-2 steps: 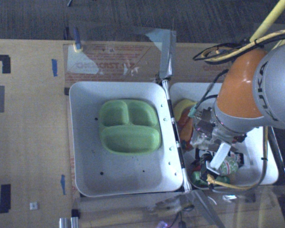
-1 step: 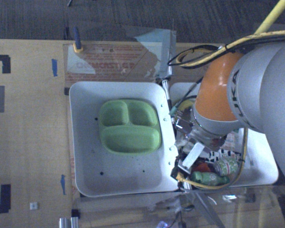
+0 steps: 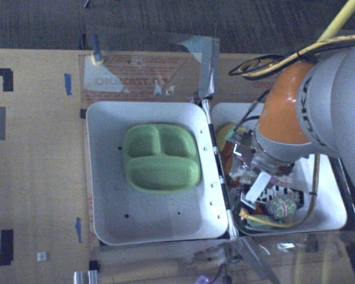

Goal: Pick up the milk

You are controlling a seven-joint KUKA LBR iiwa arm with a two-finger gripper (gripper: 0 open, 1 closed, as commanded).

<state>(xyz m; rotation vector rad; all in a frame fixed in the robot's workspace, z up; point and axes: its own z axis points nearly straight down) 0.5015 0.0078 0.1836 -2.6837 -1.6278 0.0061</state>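
Down in the right bin [image 3: 337, 215] the arm [image 3: 296, 108] hung low over a heap of small things, so its gripper [image 3: 248, 170] was close to them, likely so it could reach one. The arm hid much of the gripper, so how it was set could not be told. A small white, slanted carton [image 3: 255, 189] lay just under it, and this was likely the milk, though it was too small and too blurred to be sure. It lay on its side against other things, so it may be hard to get hold of. Nothing could be seen held. Next to the carton lay a green can [image 3: 284, 207], and a yellow thing [image 3: 261, 220] sat near the front wall of the bin. A round yellow thing [image 3: 226, 134] peeked out near the back of the same bin. The left bin [image 3: 106, 218] held a green tray [image 3: 161, 157] with three parts, lying flat in the middle, well away from the heap. Both bins sat side by side on the bench [image 3: 35, 170], so the arm could reach each of them from the right.
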